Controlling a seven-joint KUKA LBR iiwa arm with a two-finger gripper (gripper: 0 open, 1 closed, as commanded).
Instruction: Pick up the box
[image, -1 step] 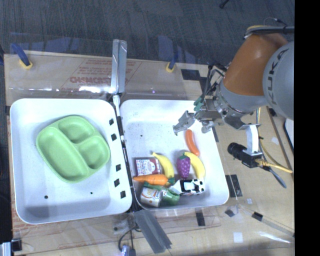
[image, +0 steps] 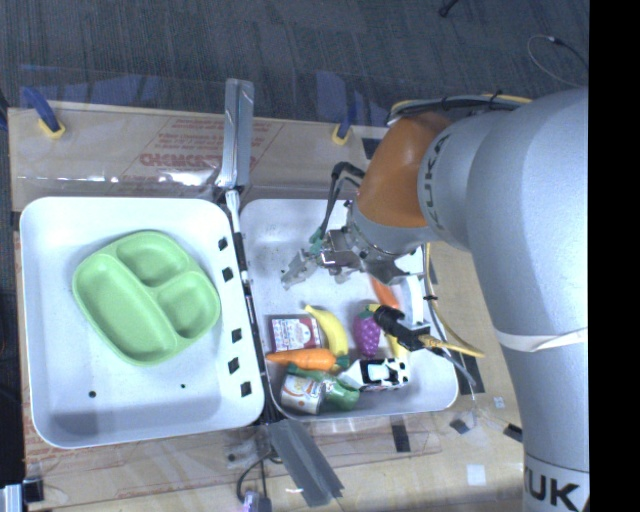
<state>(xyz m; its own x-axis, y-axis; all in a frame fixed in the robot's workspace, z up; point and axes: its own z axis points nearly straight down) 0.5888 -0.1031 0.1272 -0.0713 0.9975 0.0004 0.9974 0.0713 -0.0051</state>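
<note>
The box (image: 291, 331) is a small dark red carton lying flat in the right bin (image: 270, 235), near its left wall. My gripper (image: 299, 271) hangs over the bin's bare middle, a little above and to the right of the box, apart from it. Its fingers (image: 292, 277) point left and stand slightly apart with nothing between them.
Toys crowd the right bin's near half: a banana (image: 331, 329), a carrot (image: 302, 358), purple grapes (image: 368, 335), a can (image: 300, 392), a black and white cow (image: 384, 373). A green divided plate (image: 147, 295) lies in the left bin (image: 50, 400).
</note>
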